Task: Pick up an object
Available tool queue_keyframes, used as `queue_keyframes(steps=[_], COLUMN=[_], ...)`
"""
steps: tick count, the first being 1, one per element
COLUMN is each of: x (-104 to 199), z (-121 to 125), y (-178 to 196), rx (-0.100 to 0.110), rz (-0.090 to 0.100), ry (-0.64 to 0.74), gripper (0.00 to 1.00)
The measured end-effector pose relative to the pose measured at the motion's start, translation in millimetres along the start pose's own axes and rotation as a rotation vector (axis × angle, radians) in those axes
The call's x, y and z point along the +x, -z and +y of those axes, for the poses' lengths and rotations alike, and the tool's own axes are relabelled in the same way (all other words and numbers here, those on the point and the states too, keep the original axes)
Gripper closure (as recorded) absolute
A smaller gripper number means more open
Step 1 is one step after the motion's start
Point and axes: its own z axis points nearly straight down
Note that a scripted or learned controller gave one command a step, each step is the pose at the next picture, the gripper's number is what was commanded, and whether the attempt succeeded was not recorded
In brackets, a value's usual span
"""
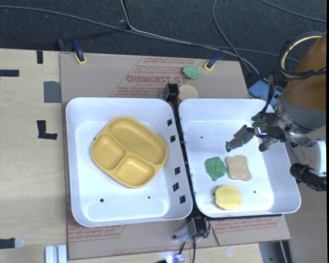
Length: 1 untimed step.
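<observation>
The right bin (200, 114) holds three small pieces near its front. A green leafy piece (214, 167) lies beside a tan bread-like slice (239, 167), and a round yellow piece (228, 196) sits in front of them. My gripper (251, 139) hangs over the right bin's middle, above and just behind the bread slice. Its two dark fingers are spread apart, one (237, 138) pointing left and one toward the right wall. Nothing is between them.
The left bin (79, 114) carries a yellow divided plate (129, 151). A small green object (191, 71) lies on the cardboard behind the bins. Clamps and cables run along the bench's far edge. The arm enters from the right.
</observation>
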Motion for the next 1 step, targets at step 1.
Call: queue_keyframes(steps=[1], x=[2.1], z=[2.9], y=[-63.2], rx=[0.004], rz=[0.001], ry=[-0.001], gripper=[0.00])
